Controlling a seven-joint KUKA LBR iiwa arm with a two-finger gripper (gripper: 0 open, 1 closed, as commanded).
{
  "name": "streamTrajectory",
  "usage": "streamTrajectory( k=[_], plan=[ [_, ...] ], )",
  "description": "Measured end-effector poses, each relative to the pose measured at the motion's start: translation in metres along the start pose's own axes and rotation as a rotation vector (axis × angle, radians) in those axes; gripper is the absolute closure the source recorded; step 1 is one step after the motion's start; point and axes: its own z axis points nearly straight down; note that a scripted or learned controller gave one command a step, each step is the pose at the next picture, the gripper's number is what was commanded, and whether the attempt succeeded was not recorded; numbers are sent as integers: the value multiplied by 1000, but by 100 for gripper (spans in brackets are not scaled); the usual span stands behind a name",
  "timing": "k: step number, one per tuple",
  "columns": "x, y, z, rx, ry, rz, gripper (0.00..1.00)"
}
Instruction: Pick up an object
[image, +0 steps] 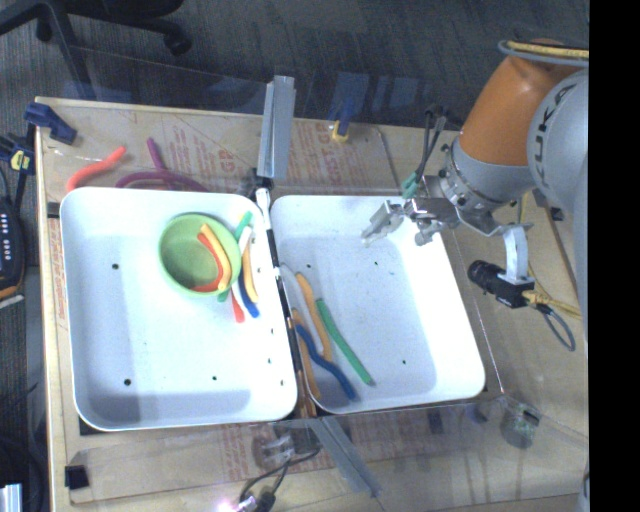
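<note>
My gripper (402, 224) hangs over the far right part of the right bin (440, 300), its two fingers spread apart with nothing between them. Well below and left of it, several long strips lie along the right bin's left side: a green one (343, 340), an orange one (318, 318) and a blue one (325, 362). In the left bin (130, 340) sits a green bowl (188, 254) with yellow, orange and red strips draped over its right rim (222, 258), and more strips beside it (246, 280).
A grey metal bar (275, 125) stands on the bench behind the gap between the bins. Orange and purple strips (120, 165) lie on the bench behind the left bin. The right bin's middle and right floor is bare white.
</note>
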Motion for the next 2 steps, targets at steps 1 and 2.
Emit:
streamTrajectory(
  k=[1, 2],
  plan=[
    [50, -26, 144, 2, 0, -63, 0],
    [54, -86, 167, -14, -20, -182, 0]
  ],
)
